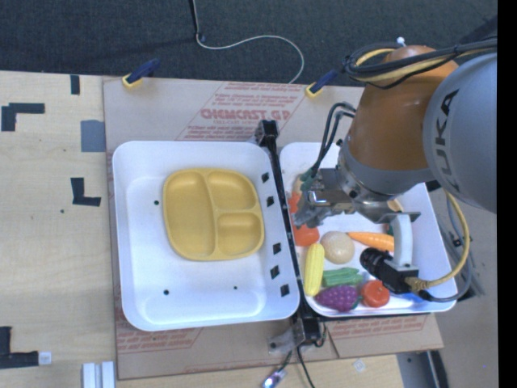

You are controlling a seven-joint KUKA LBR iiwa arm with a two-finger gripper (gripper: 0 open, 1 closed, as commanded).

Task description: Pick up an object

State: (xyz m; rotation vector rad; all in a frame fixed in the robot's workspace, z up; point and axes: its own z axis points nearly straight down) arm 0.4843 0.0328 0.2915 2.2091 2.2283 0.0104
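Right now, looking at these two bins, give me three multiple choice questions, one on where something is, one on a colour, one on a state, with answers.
1. Where does the divided plate lie?
A. In the left bin
B. In the right bin
C. On the cardboard outside the bins

2. What colour is the grape bunch?
A. Green
B. Purple
C. White

3. How does the corn cob sit?
A. Lifted above the bin
B. Resting on the plate
C. Lying in the right bin by the divider

Answers:
1. A, the yellow plate rests on the floor of the left bin.
2. B, the bunch at the near edge of the right bin is purple.
3. C, the cob lies in the bin beside the divider, with the end effector above the toys farther back.
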